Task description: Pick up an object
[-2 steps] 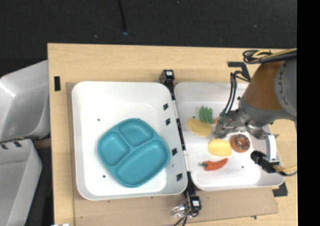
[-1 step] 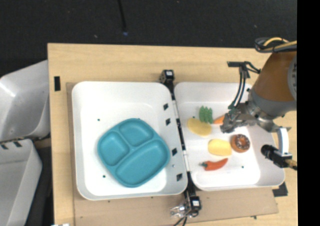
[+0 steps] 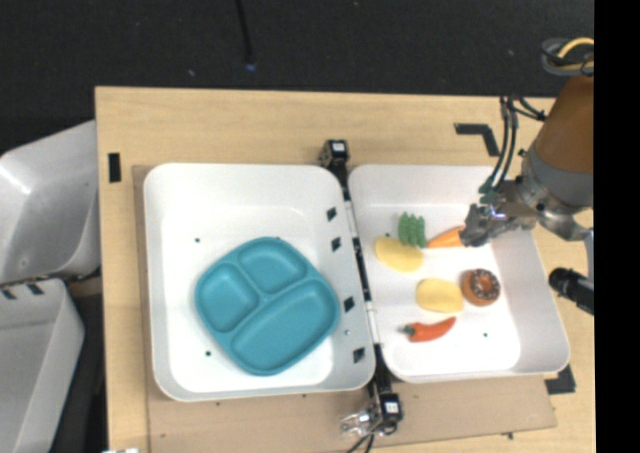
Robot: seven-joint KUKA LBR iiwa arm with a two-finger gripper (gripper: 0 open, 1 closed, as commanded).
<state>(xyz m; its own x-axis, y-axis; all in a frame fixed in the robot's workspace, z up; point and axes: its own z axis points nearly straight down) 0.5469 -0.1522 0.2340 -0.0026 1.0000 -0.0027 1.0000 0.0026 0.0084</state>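
Blue divided plate (image 3: 265, 304) lies in left bin (image 3: 170, 241); wooden bench (image 3: 250, 126) beneath, perhaps plywood

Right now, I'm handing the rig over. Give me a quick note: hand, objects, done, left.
Hand: low over the upper right of the right bin, at the tip of the toy carrot. Whether it is open or shut can't be read from this view, and no grasp is visible.
Objects in the right bin: carrot with green top, yellow piece beside it, second yellow piece, brown donut touching it, red chili pepper below.
Left bin: teal divided plate.
Done: arm has reached the carrot.
Left: grasp and lift an object; nothing is lifted yet.
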